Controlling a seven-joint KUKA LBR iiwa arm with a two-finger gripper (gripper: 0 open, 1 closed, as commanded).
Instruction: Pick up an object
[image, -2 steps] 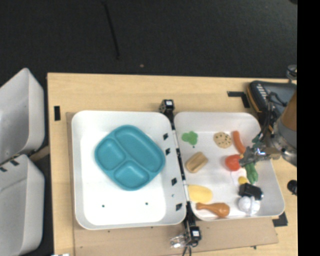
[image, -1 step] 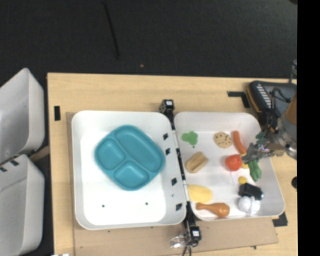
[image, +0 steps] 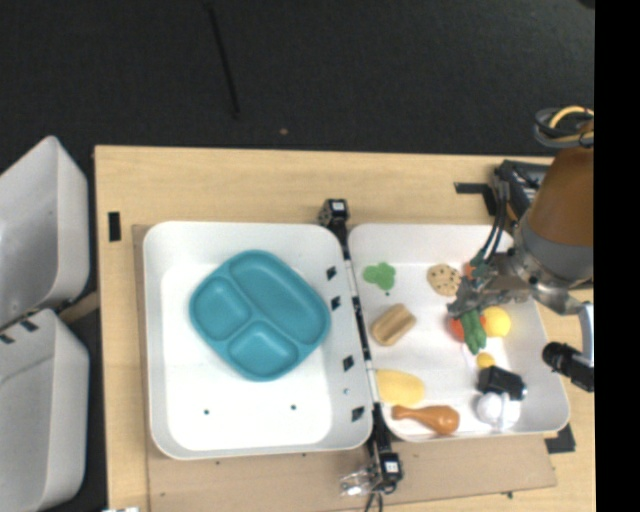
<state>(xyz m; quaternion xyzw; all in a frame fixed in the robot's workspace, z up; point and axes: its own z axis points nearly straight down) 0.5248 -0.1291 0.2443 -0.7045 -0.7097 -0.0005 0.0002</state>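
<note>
Wooden counter (image: 120, 330) carried both bins; I had the tool (image: 470, 300) low in the right bin (image: 420, 240), directly over a carrot (image: 470, 330) beside the lemon (image: 495, 322). Its grip I couldn't tell.

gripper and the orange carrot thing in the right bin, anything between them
Nothing visible does. The gripper sits low over the right bin, right at the orange-red carrot-like piece. A yellow toy lies against that piece's right side, and the cookie is just to the gripper's left.
</note>
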